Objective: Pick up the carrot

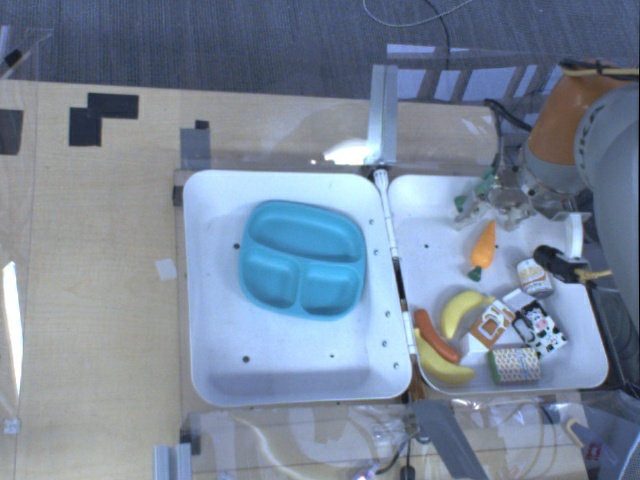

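Carrot (484, 245) loose in right bin (420, 268), gripper (497, 200) just at 12 o'clock; finger state unclear. Best approach: descend, straddle narrow width.

Bright, even overhead light; glare on the bench (345, 152), soft shadows, slight blur.

Blue three-compartment tray (301, 259) in left white bin (215, 368), two bananas (452, 338), red sausage (436, 336), small can (534, 278), patterned cartons (515, 334) in right bin (425, 203)
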Robot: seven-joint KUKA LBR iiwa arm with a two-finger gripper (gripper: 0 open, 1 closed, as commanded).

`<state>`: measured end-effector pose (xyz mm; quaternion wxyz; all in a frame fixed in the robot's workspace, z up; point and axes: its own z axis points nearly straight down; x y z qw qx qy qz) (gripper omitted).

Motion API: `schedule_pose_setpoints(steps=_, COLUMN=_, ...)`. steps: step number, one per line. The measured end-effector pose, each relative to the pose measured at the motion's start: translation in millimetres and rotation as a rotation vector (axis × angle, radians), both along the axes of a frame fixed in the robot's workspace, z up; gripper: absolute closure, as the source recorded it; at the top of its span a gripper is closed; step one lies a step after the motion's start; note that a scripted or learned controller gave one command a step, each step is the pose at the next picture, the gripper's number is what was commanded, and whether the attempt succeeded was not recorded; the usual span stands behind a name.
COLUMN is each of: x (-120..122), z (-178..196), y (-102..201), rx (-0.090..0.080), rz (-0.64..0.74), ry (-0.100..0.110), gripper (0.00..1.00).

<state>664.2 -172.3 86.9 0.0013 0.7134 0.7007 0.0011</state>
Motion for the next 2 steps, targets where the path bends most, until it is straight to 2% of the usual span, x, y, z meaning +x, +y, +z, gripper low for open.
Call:
schedule_pose_setpoints(steps=1, x=3.0, z=13.8, y=1.5, rx=-0.003, rz=0.008, ry=-0.008, gripper=1.00)
schedule_pose_setpoints(steps=2, x=6.9, z=107.6, y=39.8, rx=-0.003, rz=0.154, ry=-0.006, gripper=1.00)
